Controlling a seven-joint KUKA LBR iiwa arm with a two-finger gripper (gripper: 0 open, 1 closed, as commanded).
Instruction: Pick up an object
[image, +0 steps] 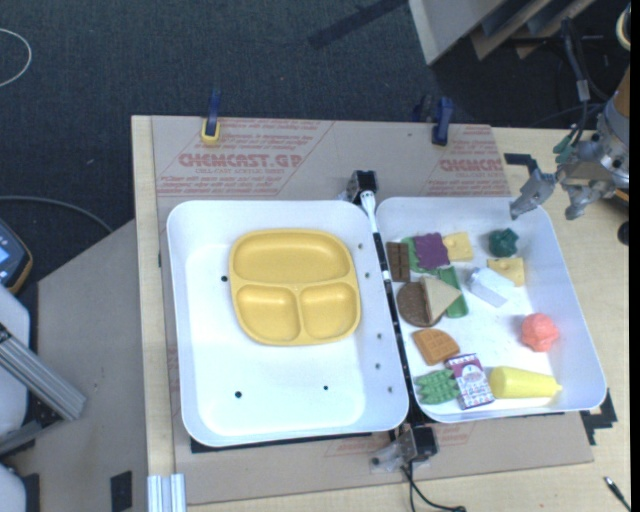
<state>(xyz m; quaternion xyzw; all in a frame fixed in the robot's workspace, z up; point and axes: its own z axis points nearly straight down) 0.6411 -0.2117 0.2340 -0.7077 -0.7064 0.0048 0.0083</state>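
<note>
The right bin (580, 330) holds several toy pieces. Among them are a dark green lump (503, 241), a yellow wedge (509, 268), a white block (489, 287), a pink ball (539, 331), a purple piece (430, 250), a brown disc (411, 303) and a long yellow piece (523, 382). My gripper (548, 207) hangs over the far right corner of this bin, just behind the dark green lump. Its fingers (525, 200) stand open with nothing between them.
The left bin (200, 380) bears a yellow divided plate (294, 285). Blue clamps (441, 120) pin the cardboard sheet at the back edge. An orange cracker (436, 345), a green leafy piece (434, 386) and a pink-and-white packet (470, 382) lie near the right bin's front.
</note>
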